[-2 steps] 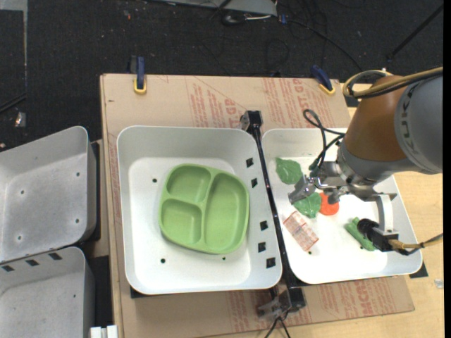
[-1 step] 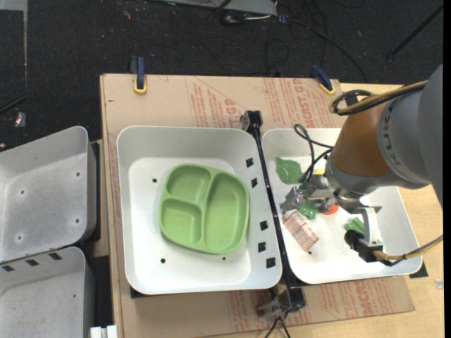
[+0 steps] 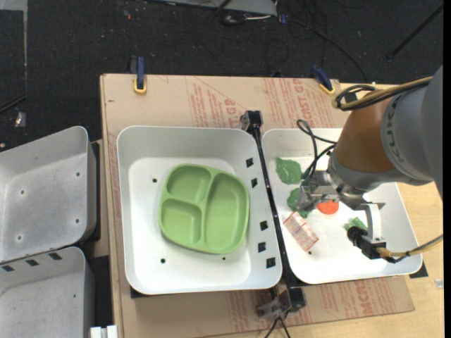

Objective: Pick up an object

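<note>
While hanging low over the right bin point(image 3: 403, 224), looks to be at the reach-and-close step of the pick, not the lift yet. Gripper point(image 3: 317, 196) down among the clutter, mostly buried under the grey wrist and its orange band, so can't tell wide from narrow, and can't call anything as held. Nearest candidates: orange-red lump point(image 3: 328, 206) just beside the tool on the side toward the arm, maybe touching, hard to say; pale green piece point(image 3: 294, 200) right against it on the opposite side, toward the divider; darker green leaf point(image 3: 287, 169) a bit beyond that, farther up the bin; pinkish packet point(image 3: 301, 232) near, below the tool toward the front edge; small green bit point(image 3: 356, 225) further off, under the arm. Green divided plate point(image 3: 206, 208) way off in the left bin point(image 3: 134, 189), across the divider, not in play from here. Guessing the target as the orange-red lump or the pale green piece, given the crowding right at the tip. Next move, judging from this: settle straight down over one item, close on it, then lift slowly enough to check for an actual catch. Worth watching for a pinch on two things at once, or a nudge instead of a grab.
</note>
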